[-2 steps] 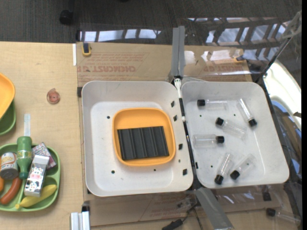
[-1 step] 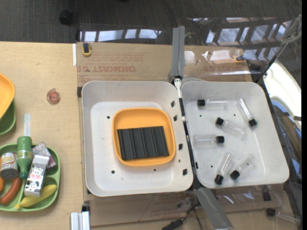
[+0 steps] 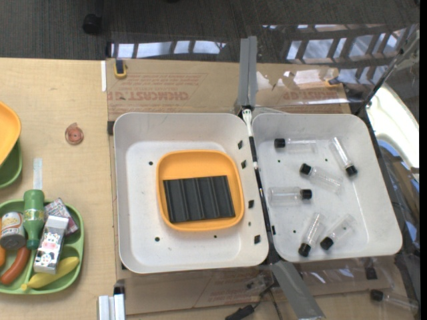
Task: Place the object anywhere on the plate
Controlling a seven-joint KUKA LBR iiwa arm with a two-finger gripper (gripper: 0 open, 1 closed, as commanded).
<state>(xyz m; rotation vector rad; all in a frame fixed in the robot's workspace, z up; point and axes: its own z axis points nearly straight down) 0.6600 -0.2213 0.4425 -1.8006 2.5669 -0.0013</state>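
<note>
Left bin (image 3: 133, 245), centre of frame: an orange plate (image 3: 199, 167) was seen holding a dark ribbed block (image 3: 200, 199). Right bin (image 3: 380, 199): six clear black-capped tubes were scattered flat, e.g. one tube (image 3: 290, 194) at mid-left and a pair (image 3: 320, 232) lower down, well apart from the plate. Nothing from the right bin had been placed on the plate yet. Hand state could not be told. The tubes were probably left loose so one could be picked singly. A tray of toy food (image 3: 40, 259) was seen on the counter (image 3: 53, 99) at lower left.
</note>
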